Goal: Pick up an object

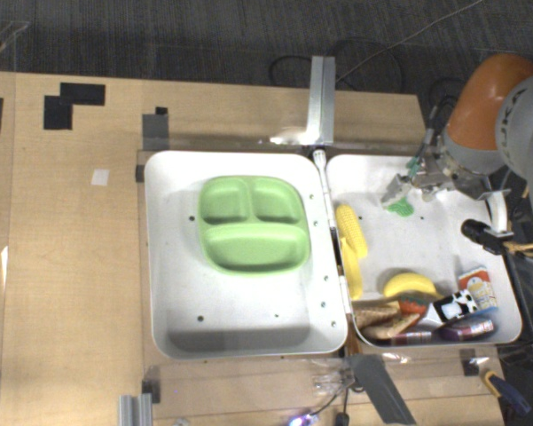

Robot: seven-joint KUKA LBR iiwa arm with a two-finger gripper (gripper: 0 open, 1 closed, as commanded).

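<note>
Arm (505, 118) comes in from 3 o'clock, tool (406, 187) low over the 12 o'clock end of the right bin (426, 247). Tool fingers are spread apart, nothing seen between them. Small green object (400, 208) lies on the bin floor just at 6 o'clock of the fingertips, whether it touches them is unclear.

Corn cob (349, 230) lies along the right bin's 9 o'clock wall. Lemon (411, 284) sits toward 6 o'clock of the bin, with a brown item (386, 318), a purple item (466, 329) and a small black-and-white carton (457, 305) crowded along the 6 o'clock edge. An orange-and-white packet (479, 288) is at the 4 o'clock corner.

Left bin (173, 264) holds a green divided tray (253, 222), flat, nearer 12 o'clock. Both bins rest on the wooden desk (62, 264).
</note>
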